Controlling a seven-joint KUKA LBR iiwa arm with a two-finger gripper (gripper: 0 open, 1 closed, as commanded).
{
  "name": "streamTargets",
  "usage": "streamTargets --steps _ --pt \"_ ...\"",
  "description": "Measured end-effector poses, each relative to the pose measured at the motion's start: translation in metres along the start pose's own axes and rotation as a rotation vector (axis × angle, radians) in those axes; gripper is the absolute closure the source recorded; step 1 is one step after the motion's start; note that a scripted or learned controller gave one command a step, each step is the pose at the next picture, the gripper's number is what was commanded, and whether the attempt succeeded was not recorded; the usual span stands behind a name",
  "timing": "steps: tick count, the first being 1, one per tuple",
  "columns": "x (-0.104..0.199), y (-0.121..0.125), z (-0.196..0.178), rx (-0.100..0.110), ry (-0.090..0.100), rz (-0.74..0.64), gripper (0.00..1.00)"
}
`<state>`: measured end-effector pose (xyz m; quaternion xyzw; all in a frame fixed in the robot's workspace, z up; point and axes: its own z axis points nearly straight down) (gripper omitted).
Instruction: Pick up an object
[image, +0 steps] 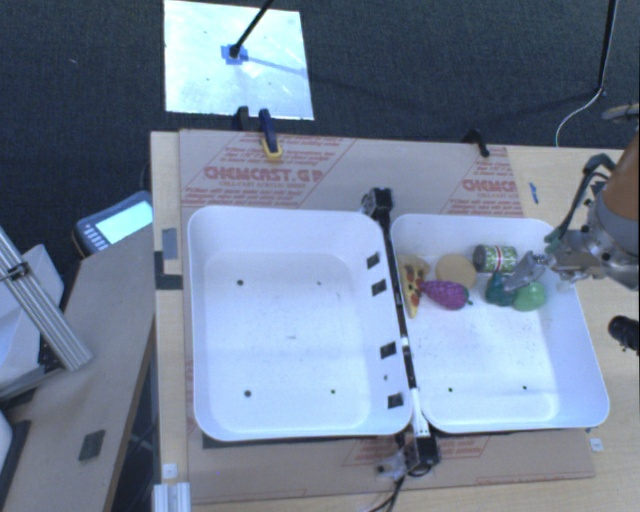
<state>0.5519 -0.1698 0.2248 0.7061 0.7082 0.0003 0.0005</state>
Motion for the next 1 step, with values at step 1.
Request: streamTargets --steps 1 --pt "0.0206 0.0331 -0.2039 -0.021 -0.005 -0.005 0.0"
